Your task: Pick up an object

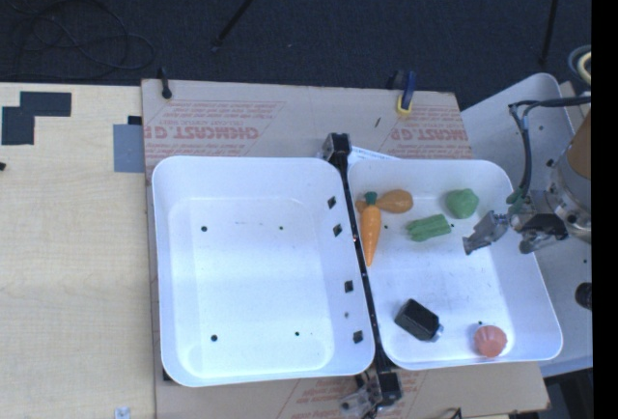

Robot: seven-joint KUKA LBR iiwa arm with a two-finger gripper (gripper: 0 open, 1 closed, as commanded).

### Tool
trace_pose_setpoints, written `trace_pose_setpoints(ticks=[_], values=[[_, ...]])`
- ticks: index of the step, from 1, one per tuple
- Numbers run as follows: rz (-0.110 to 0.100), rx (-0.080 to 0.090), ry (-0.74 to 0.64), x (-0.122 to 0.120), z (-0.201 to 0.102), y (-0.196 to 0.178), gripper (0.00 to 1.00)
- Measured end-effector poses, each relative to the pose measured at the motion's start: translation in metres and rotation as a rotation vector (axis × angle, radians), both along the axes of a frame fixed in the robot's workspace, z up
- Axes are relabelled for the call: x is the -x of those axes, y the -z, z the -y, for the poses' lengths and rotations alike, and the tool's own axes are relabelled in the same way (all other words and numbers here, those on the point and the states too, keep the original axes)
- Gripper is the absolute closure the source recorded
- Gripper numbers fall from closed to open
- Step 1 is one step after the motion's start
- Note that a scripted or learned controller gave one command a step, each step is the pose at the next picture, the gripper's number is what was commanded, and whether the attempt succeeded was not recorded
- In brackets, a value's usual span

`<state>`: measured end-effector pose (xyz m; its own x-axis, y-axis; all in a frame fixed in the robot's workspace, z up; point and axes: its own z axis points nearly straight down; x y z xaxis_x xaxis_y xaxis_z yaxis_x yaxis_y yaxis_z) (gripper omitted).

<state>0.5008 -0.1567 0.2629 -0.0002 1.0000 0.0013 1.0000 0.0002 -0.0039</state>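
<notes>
Carrot [369,234], black block [418,320] and green pieces [429,228] fill right bin [534,311]; fingers [485,234] spread, holding nothing.

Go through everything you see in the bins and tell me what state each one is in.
carrot: lying flat against the divider
orange piece: lying beside the carrot top
round green piece: resting loose
long green piece: lying flat
black block: resting tilted
pink ball: resting loose
pincer: holding nothing

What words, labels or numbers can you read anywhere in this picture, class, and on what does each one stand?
"CHEMCRZT. G P": faint red print, upside down, on the cardboard sheet behind the left bin; the letters are blurred, so the reading is unsure.
A second red print to its right looks the same but is too blurred to read.
</notes>
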Motion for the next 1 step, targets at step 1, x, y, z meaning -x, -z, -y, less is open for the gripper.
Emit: trace_pose_setpoints(ticks=[1], values=[[0.016,0.001,-0.009,-0.0105,-0.0658,-0.1340,0.00]])
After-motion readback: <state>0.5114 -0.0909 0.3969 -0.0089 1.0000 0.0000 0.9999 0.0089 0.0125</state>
